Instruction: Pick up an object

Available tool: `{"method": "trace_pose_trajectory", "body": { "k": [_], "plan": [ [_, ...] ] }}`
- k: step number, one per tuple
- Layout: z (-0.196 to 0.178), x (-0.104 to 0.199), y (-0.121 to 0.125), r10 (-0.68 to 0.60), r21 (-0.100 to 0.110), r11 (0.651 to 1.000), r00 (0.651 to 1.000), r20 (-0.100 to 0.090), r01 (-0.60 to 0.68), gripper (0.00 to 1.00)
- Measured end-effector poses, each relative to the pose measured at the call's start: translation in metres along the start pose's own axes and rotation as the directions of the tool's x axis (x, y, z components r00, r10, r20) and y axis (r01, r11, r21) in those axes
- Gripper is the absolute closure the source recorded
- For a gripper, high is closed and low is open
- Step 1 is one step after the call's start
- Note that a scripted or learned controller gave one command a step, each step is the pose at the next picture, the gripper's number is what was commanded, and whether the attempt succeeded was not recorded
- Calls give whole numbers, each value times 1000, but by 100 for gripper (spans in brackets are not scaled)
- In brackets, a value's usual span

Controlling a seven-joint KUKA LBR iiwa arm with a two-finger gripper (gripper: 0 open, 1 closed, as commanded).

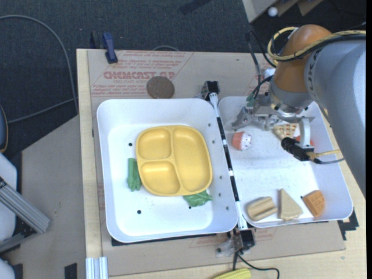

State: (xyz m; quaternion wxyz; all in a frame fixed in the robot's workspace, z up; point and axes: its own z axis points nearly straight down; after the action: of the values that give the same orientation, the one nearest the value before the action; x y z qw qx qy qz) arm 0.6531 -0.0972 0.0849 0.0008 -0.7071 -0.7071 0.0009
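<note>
My gripper (272, 120) hangs low over the back of the right bin (273, 176), below the orange band of the arm. Just under it and to its right lies a tan, waffle-like piece (286, 131), partly hidden by the gripper. A red and white strawberry-like object (242, 140) lies a little to the gripper's left on the bin floor. Along the front of the right bin sit a tan bread roll (260, 208), a pale wedge (289, 206) and an orange cracker piece (314, 202).
The left bin (116, 156) holds a yellow divided plate (173, 159) with a green piece (133, 175) at its left and another green piece (199, 200) at its front. A black cable (299, 151) trails from the wrist across the right bin. A divider rail (224, 150) separates the bins.
</note>
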Motion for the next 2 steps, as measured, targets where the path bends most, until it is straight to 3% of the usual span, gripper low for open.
{"method": "trace_pose_trajectory", "body": {
  "k": [1, 2],
  "plan": [
    [-10, 0, 1, 0, -2, 1000, 1000, 0, 0, 100],
    [-10, 0, 0, 0, -2, 1000, 1000, 0, 0, 0]
  ]
}}
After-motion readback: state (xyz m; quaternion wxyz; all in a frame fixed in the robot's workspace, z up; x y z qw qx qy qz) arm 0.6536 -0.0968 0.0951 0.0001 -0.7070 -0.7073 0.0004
